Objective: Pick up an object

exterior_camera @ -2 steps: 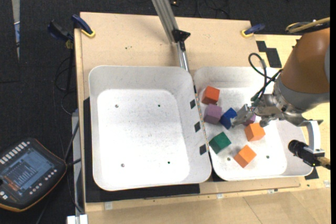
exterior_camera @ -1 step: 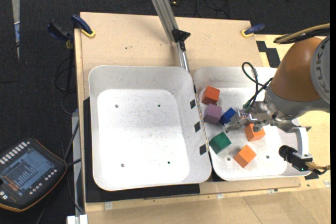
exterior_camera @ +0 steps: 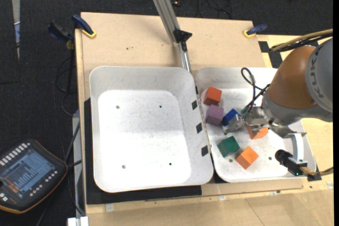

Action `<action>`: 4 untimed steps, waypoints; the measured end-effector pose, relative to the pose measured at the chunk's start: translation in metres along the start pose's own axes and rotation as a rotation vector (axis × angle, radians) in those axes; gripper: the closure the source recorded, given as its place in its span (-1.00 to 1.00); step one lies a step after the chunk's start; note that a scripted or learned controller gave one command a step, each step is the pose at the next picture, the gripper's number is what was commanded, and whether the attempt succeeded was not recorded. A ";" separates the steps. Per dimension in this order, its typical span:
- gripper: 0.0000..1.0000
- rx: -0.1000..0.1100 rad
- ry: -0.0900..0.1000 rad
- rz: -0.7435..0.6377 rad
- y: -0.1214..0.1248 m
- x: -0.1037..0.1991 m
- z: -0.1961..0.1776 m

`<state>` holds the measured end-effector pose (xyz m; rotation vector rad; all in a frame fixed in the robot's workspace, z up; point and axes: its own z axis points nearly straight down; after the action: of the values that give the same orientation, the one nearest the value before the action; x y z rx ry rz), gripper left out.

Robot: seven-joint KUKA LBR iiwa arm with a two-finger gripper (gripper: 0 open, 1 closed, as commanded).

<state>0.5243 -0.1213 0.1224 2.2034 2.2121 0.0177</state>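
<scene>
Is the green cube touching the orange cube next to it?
Apart. The camera view shows white bin floor between the green cube and the orange cube.

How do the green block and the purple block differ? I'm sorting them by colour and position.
The green block is dark green; the purple block is pale purple. The green block lies nearer the bin's front edge, beside an orange block; the purple block lies farther back, below another orange block. Both are cube-like and rest in the right bin.
</scene>
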 end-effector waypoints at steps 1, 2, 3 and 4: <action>1.00 0.011 0.004 0.003 -0.003 0.001 -0.005; 1.00 0.015 0.004 0.002 -0.007 0.001 -0.065; 1.00 0.018 0.004 0.002 -0.005 0.001 -0.080; 1.00 0.019 0.007 -0.005 0.007 0.056 -0.094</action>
<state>0.5288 -0.0648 0.2164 2.2112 2.2304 0.0050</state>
